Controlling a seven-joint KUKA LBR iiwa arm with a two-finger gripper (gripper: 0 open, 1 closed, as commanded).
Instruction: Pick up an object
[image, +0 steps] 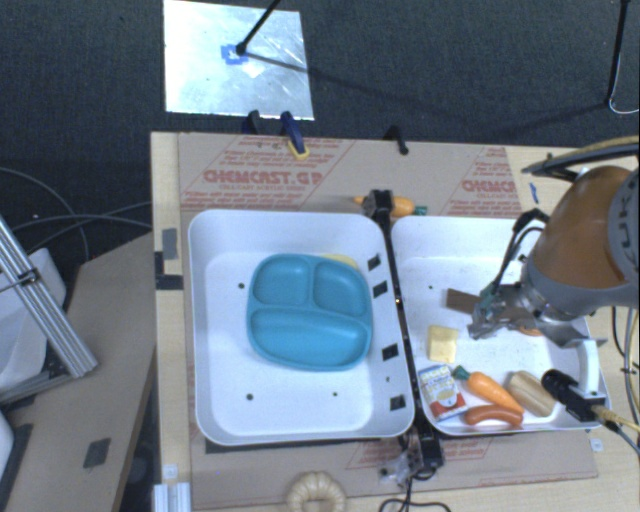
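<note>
in the right bin (470, 235) the jaws (487, 322) hang low over the bin floor, just right of a yellow cheese block (442, 343); cannot tell whether they are open or closed. along the near edge lie a small packet (440, 388), a carrot (492, 390), a red sausage (492, 416) and a bread roll (530, 392), all apart from the jaws. the left bin (215, 300) holds a blue divided plate (305, 310).

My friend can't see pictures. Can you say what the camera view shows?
A grey and orange robot arm reaches from the right, its gripper low over the right bin, above a cheese piece, a carrot, a sausage and a bread roll. The left bin holds a blue divided plate.
</note>
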